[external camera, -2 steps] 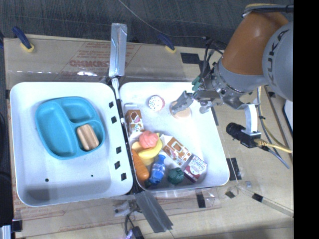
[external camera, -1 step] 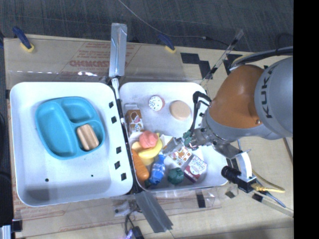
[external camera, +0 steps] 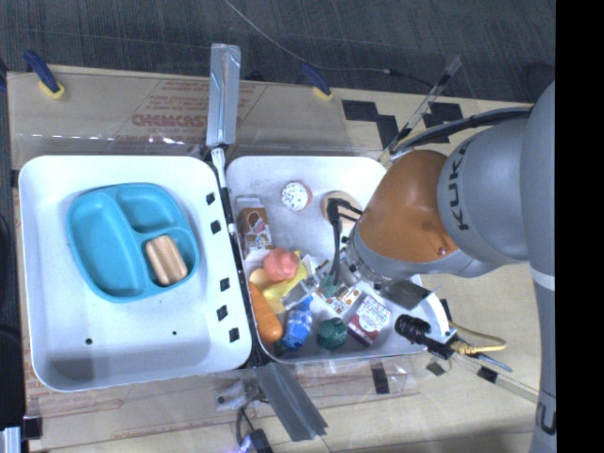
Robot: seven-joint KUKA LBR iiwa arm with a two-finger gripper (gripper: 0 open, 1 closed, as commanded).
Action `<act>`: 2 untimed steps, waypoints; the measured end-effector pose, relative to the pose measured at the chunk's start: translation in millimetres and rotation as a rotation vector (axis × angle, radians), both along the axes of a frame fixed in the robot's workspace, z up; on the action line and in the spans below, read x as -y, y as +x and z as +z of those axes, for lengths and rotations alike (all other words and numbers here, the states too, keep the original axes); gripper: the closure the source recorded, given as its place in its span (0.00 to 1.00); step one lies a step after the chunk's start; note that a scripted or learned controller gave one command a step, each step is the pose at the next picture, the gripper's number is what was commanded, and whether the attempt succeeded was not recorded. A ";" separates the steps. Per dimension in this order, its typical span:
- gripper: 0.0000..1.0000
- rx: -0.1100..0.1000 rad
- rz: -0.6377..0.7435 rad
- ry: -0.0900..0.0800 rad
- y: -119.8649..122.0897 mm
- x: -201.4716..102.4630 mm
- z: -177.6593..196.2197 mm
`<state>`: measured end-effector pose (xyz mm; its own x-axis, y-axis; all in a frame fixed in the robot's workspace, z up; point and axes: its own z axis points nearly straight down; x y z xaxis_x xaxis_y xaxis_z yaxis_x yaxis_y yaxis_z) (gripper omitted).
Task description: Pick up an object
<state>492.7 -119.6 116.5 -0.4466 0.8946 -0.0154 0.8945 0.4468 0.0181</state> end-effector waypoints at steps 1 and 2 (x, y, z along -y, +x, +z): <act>0.00 0.008 -0.350 0.007 59.8 -11.5 -8.7; 0.00 -0.018 -0.187 0.008 94.3 -30.3 78.0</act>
